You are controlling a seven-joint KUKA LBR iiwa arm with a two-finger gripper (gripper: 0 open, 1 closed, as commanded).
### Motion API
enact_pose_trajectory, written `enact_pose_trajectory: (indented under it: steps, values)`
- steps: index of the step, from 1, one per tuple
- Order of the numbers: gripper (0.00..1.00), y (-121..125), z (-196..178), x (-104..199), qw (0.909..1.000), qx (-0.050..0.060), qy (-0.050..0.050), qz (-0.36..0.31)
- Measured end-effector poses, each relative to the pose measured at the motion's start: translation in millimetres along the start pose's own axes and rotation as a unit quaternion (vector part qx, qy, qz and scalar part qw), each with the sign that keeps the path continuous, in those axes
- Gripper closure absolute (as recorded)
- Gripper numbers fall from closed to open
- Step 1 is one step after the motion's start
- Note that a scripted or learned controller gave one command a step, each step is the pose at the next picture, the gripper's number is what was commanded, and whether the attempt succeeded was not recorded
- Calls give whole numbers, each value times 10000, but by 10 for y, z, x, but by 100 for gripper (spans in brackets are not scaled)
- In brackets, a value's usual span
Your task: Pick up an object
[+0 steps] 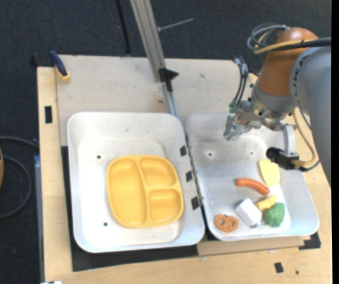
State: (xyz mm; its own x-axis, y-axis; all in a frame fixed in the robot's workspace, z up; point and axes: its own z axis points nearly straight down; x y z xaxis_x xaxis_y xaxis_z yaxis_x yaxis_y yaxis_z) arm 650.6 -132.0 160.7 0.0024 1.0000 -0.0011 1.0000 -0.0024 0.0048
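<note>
Dark carpet surrounds our bench as the two-finger gripper (233,130) hangs over the shallow white right bin (216,170). We cannot tell its opening. Toy foods, including an orange plastic sausage (252,185), cluster well below-right; crowding risks a missed grasp.

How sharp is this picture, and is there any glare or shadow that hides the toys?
Camera view: soft and low-resolution overall; even lighting, no strong glare on the right bin; toys like the orange sausage stay readable; the claw looks blurry.
</note>
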Motion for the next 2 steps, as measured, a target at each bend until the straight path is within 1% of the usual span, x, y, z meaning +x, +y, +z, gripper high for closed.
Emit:
enact_pose_trajectory:
  steps: [1,2]
  values:
    - [100,16,-457,-21,10000,-9,-4,-14]
    - [100,-157,-621,482,10000,12,12,-43]
